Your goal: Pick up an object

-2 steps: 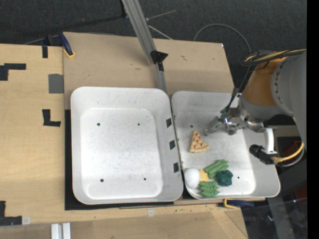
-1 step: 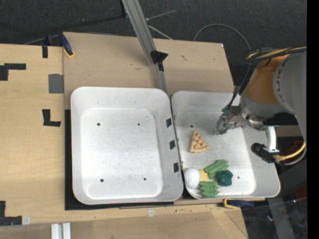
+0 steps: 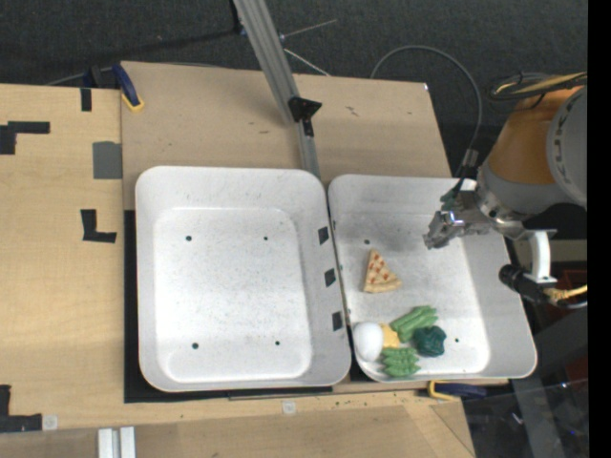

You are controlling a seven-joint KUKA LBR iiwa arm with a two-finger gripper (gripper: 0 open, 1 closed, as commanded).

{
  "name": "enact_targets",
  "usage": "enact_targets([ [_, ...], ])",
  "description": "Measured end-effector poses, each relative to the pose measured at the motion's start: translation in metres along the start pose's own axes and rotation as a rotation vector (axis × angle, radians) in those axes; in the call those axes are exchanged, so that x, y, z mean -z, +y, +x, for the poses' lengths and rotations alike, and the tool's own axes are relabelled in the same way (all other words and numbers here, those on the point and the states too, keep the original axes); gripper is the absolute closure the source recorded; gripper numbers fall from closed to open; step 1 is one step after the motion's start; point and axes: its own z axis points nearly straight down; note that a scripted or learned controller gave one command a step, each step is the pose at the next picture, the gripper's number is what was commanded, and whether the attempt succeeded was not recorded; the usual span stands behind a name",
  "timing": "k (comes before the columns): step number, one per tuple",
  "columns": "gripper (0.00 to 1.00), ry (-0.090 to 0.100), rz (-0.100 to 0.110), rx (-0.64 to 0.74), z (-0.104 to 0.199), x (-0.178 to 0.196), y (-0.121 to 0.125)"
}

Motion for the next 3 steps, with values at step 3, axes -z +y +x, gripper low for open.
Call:
enact_targets([
  [3,1.0,0.002,0.003,0.007,0.065,0.116,0.011],
])
